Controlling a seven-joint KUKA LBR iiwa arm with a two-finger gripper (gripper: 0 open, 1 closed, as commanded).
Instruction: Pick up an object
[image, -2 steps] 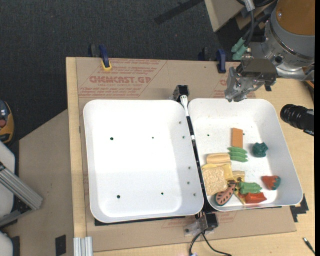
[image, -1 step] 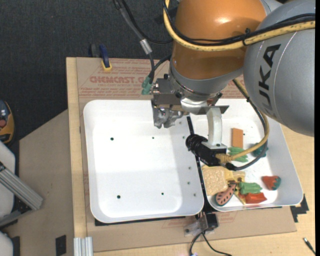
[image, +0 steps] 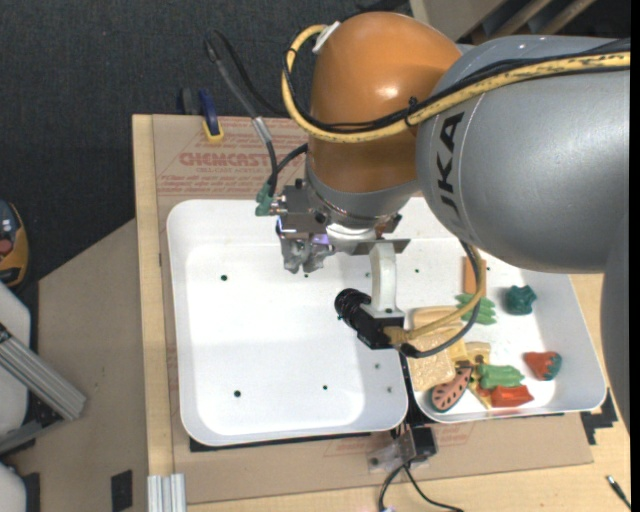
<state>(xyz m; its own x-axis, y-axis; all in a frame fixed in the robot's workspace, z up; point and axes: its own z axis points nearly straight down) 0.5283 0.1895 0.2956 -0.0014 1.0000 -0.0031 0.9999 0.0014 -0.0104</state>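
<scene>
Your gripper (image: 303, 262) hovers over the left bin (image: 200, 300), upper centre; I cannot tell the fingers' state. Nothing is picked yet. Next, reach the toys (image: 490, 380) lower right.

Single fixed camera above the bench, slanted downward, close over two white bins (image: 200, 330), arm (image: 530, 150) entering from right

Arm (image: 540, 150) was grey, smooth, rounded, black "KA" lettering on its side. Glossy orange dome (image: 370, 80) capped wrist. Yellow-black cables (image: 300, 110) looped around dome. Beneath dome: silver ring, grey metal pincer (image: 300, 262) with purple glint, green connector beside it.
</scene>
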